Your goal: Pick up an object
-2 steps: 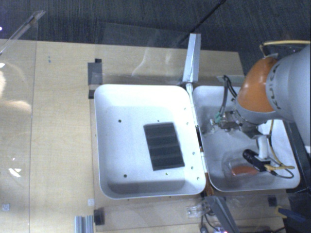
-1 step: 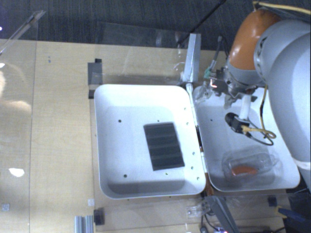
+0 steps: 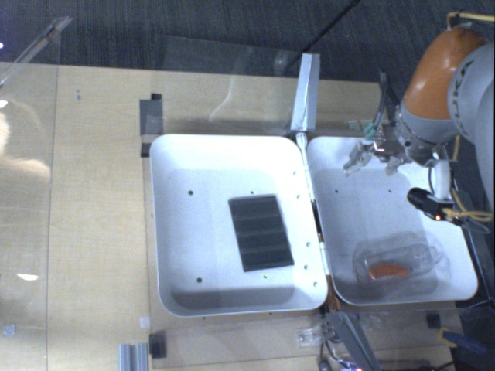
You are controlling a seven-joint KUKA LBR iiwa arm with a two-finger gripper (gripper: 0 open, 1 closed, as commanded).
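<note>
A dark ribbed rectangular pad [image 3: 261, 233] lies flat in the middle of the left bin [image 3: 178, 207]. A clear plastic bottle with something orange inside [image 3: 393, 266] lies on its side near the front of the right bin [image 3: 340, 222]. My gripper [image 3: 372, 161] hangs over the far end of the right bin, well behind the bottle. Its two fingers [image 3: 355, 161] are spread apart, open, and nothing is between them.
The grey arm with its orange band [image 3: 437, 68] comes in from the upper right. A black part with cables [image 3: 433, 203] juts over the right bin's right side. A metal post [image 3: 305, 95] stands behind the seam between the bins.
</note>
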